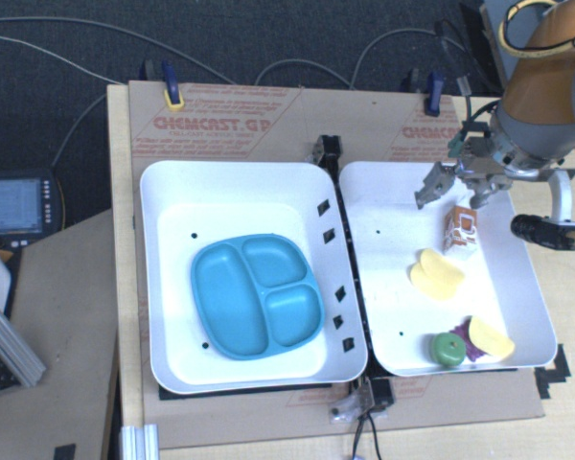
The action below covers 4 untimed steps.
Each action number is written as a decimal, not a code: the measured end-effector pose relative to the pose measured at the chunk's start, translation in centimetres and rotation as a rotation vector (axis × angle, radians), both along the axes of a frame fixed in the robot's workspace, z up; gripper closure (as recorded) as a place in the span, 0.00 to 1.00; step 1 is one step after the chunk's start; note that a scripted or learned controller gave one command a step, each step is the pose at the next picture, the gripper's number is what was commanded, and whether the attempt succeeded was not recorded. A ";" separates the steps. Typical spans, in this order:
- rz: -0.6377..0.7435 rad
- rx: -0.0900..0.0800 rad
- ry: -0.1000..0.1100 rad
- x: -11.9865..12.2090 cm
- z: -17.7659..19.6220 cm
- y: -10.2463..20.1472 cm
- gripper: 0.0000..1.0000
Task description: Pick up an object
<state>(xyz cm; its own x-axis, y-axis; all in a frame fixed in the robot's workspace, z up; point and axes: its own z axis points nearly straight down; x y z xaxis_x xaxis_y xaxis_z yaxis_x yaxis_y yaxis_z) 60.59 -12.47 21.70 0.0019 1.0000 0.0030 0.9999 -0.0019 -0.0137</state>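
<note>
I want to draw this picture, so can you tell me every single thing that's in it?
Bins: two, white, side by side on the bench.
Divided tray: one, blue, in the left bin.
Small packet: one, orange and white, right bin, just below the gripper.
Soft yellow thing: one, middle of the right bin.
Green round thing: one, right bin's near edge.
Yellow piece: one, over something purple, beside the green one.
Clamps: two, blue, back edge.
Gripper: one, grey, open, empty.

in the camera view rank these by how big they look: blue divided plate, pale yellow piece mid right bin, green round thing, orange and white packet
1. blue divided plate
2. pale yellow piece
3. orange and white packet and green round thing: these look too alike to rank.
</note>
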 end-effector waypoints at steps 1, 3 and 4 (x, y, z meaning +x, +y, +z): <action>0.002 -0.002 -0.012 0.3 0.7 0.0 0.00; 0.003 -0.001 -0.007 1.2 -10.4 1.0 0.00; 0.002 -0.001 -0.009 1.2 -13.4 1.0 0.00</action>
<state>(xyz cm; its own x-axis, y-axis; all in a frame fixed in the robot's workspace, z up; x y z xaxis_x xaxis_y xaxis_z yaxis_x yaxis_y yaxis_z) 61.78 -11.43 8.33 -0.0004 1.0000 0.0015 1.0000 0.0004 -0.0051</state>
